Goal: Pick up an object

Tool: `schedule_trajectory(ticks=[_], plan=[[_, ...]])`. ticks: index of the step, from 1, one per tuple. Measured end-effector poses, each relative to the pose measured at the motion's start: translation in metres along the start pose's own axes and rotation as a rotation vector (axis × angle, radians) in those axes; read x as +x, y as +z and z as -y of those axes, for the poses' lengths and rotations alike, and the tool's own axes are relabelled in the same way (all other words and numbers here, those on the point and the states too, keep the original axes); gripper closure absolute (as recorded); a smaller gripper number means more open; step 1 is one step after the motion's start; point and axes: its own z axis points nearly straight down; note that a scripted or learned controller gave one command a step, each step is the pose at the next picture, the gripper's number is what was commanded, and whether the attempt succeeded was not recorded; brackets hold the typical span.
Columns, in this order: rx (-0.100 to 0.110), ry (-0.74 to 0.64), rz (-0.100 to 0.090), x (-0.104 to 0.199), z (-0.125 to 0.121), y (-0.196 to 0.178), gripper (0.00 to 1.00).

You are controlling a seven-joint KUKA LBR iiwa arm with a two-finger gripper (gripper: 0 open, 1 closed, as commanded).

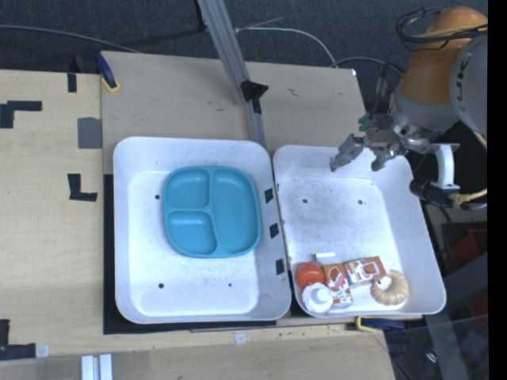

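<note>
Over the far rim of the right bin, the gripper hangs with fingers spread wide and nothing between them, well apart from the bagel, carton and white cup clustered at its near edge.

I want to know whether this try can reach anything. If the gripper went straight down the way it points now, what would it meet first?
Probably the bare floor of the right bin near its far edge. The gripper hangs open over that end, while the toys lie at the near end. Depth is hard to judge here.
</note>
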Motion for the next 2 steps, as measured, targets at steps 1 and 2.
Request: schedule_trajectory(ticks=[1,2], plan=[[0.001,-0.002,-0.001,0.006,0.003,0.064,0.0],[-0.002,-0.001,0.0,0.004,-0.002,0.11,0.0]])
